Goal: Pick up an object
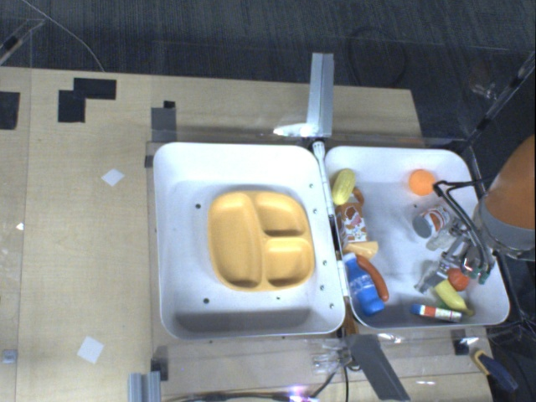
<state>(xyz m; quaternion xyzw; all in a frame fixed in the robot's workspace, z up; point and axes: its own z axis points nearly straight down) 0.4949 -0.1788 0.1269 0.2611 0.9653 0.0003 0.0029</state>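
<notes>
Marker (436, 311) sits just below the banana (452, 295); banana's light, smooth plastic probably, grab mid-body. Jaws above it, can't tell their width.

Two white bins (167, 224), one yellow tray (260, 239), one orange ball (422, 181)

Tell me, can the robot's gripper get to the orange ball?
Probably yes. The orange ball sits by itself in the right bin, nothing on top, and the gripper is in that same bin.
</notes>
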